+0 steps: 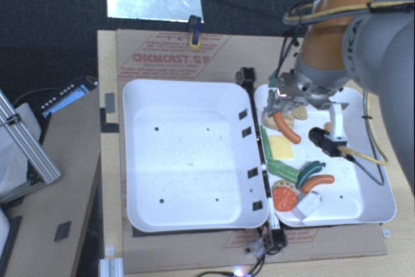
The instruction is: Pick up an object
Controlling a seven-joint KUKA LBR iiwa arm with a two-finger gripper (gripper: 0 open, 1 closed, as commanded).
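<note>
Orange sausage (286, 127) is being shown lying slantwise in the white bin (369, 204) on the 3 o'clock side of the bench, toward that bin's 10 o'clock corner, its upper end just below the gripper (277, 100). The gripper is being held low over the bin, at 11 o'clock from the sausage; whether it is clenched or released cannot be told, since it is being seen only as a tangle of metal. The grey arm (382, 48) is being reached in from 3 o'clock and bent downward at the wrist, with the orange band (331, 29) sitting at 1 o'clock from the gripper. A beige biscuit (300, 112) is lying just at 3 o'clock of the gripper. A yellow square (281, 147) is lying at 6 o'clock from the sausage, close beside it. Further toward 6 o'clock, a green strip (277, 167), a green pickle (310, 170), a second sausage (318, 181), a red round piece (283, 198) and a white block (307, 205) are lying clustered together. A second bin (188, 91) is standing alongside at 9 o'clock.
</note>
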